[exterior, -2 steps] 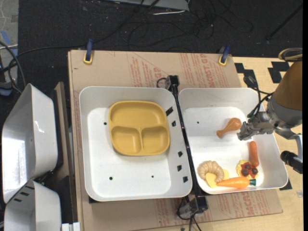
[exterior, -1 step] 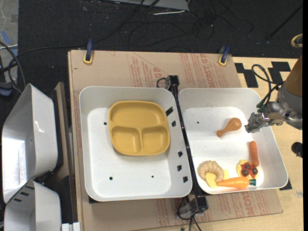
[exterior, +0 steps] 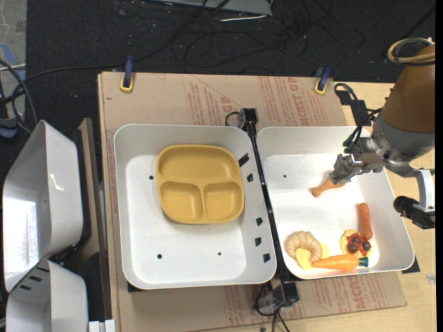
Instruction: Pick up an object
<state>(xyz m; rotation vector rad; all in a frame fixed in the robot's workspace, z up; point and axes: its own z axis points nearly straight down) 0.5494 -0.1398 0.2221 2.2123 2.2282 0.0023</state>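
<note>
In the right bin (exterior: 291, 144) lie several toy foods. A small orange piece (exterior: 322, 187) sits mid-bin, its upper end right at my gripper (exterior: 342, 173). The gripper's tip is down at that end of the piece, and the piece seems to hang from it at a slant. A red-orange sausage (exterior: 364, 219) lies to the lower right. A croissant (exterior: 303, 243), a carrot (exterior: 337, 261) and a yellow piece with dark berries (exterior: 357, 244) cluster at the bin's front edge.
The left bin (exterior: 131, 206) holds a yellow divided plate (exterior: 201, 183). A black divider with clips (exterior: 259, 185) runs between the bins. The arm's grey and orange body (exterior: 412, 109) reaches in over the right bin's far right corner.
</note>
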